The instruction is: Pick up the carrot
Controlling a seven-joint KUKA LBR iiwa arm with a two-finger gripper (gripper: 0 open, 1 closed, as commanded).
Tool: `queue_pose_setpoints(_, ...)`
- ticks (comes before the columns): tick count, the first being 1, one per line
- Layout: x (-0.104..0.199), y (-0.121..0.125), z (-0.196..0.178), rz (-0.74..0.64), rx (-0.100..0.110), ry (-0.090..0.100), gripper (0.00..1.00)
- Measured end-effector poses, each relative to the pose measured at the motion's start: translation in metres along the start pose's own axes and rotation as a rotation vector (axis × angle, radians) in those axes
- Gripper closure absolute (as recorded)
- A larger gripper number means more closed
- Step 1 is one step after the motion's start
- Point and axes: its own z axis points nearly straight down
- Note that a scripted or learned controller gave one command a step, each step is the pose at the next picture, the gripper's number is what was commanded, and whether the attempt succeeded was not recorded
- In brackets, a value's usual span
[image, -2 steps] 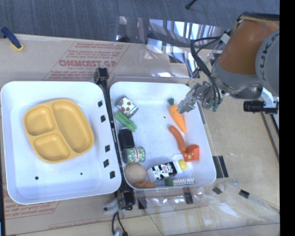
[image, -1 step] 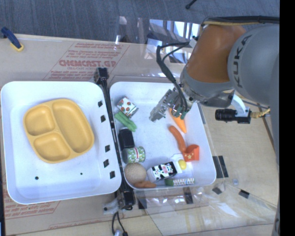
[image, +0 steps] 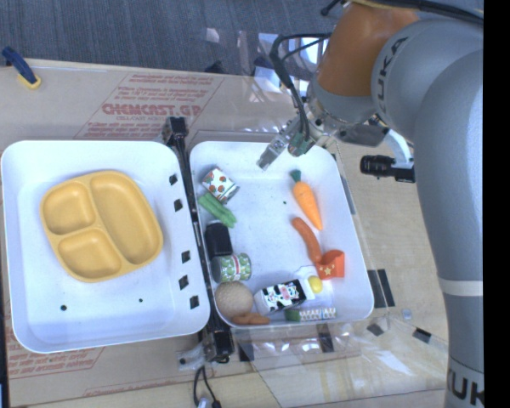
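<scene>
Nearest the lens, filling the right of the frame: grey arm (image: 446,168) with its orange band, reaching toward the upper middle. Lies in the right bin (image: 263,223), upper right part, on bare floor: carrot (image: 308,202), orange, green tuft pointing to the top of the frame, tip slanting down and right. Sits apart from everything except a second orange piece (image: 306,236) just below its tip, with a red piece (image: 332,264) further down. Hangs above and slightly left of the tuft, over the bin's upper rim: gripper (image: 286,150), holding nothing that can be seen; wide or narrow cannot be told at this slant. Crowded along the bin's left wall and lower edge, well clear of the carrot: small printed box (image: 219,185), green pod (image: 217,210), green can (image: 235,267), beige ball (image: 233,299), cow-print carton (image: 281,296). Off in the left bin (image: 17,270): yellow plate (image: 100,224). Judged as not yet begun: no contact, no descent onto the carrot. Likely ways to fail from here: coming down too near the upper rim and clipping the wall or pinching only the tuft; closing along the carrot's length and squeezing the tapered body out sideways; drifting low and catching the orange piece instead, being close in colour and shape. Needs a shift down-frame and a grip across the thick part.
</scene>
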Motion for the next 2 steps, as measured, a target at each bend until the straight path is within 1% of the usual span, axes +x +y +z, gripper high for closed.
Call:
queue_pose_setpoints(1, 0.0, -0.129, 0.009, -0.023, 0.005, -0.002, 1.0)
queue_pose_setpoints(2, 0.045, -0.102, 0.0, 0.197, 0.001, 0.004, 1.0)
